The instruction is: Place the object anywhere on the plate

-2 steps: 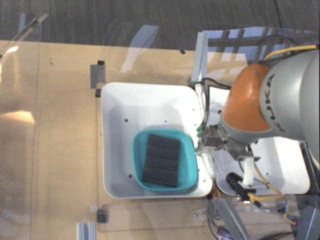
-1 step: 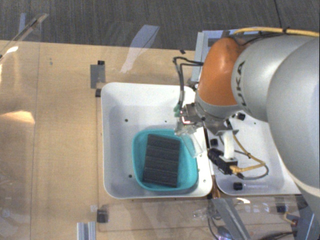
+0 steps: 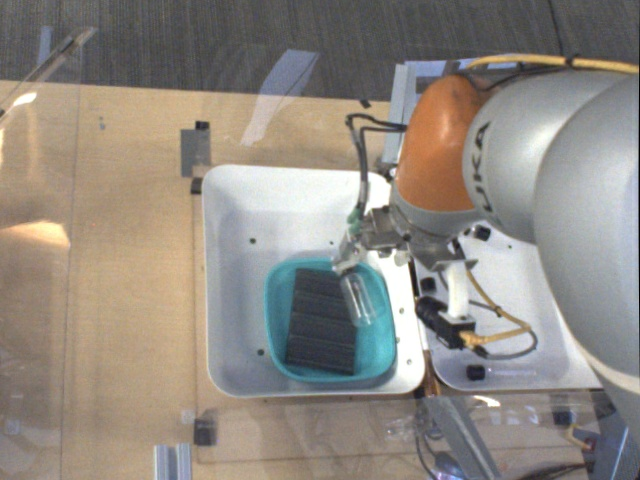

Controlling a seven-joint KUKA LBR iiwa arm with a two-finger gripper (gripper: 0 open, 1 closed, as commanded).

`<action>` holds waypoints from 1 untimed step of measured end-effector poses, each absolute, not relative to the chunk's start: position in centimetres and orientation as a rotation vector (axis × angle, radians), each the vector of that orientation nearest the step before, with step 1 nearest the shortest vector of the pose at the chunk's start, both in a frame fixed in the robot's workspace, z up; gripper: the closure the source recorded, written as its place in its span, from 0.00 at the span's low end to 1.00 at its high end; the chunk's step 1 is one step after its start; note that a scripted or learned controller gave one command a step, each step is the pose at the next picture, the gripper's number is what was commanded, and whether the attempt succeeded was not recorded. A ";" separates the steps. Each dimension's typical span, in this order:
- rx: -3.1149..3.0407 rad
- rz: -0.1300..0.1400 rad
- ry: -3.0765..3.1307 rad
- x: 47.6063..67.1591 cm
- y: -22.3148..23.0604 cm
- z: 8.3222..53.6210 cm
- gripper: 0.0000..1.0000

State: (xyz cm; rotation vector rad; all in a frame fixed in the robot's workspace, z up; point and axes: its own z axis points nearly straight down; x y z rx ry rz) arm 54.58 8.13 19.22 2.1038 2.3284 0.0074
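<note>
A teal plate (image 3: 375, 348) lies in the left white bin (image 3: 240, 268), toward its front right. A dark ridged block (image 3: 320, 320) rests flat on the plate, slightly tilted. My gripper (image 3: 357, 293) hangs over the plate's right half, its pale fingers (image 3: 360, 301) reaching down beside the block's right edge. Nothing shows between the fingers. The grey arm with its orange band (image 3: 440, 148) looms above the divide between the bins.
The right white bin (image 3: 520, 368) is mostly covered by the arm; cables and a small connector (image 3: 470, 340) lie over it. The wooden bench (image 3: 100, 268) stretches to the left. A dark bracket (image 3: 197, 153) stands at the left bin's back corner.
</note>
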 end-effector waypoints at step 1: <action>2.013 0.015 2.398 54.6 2.6 42.9 0.00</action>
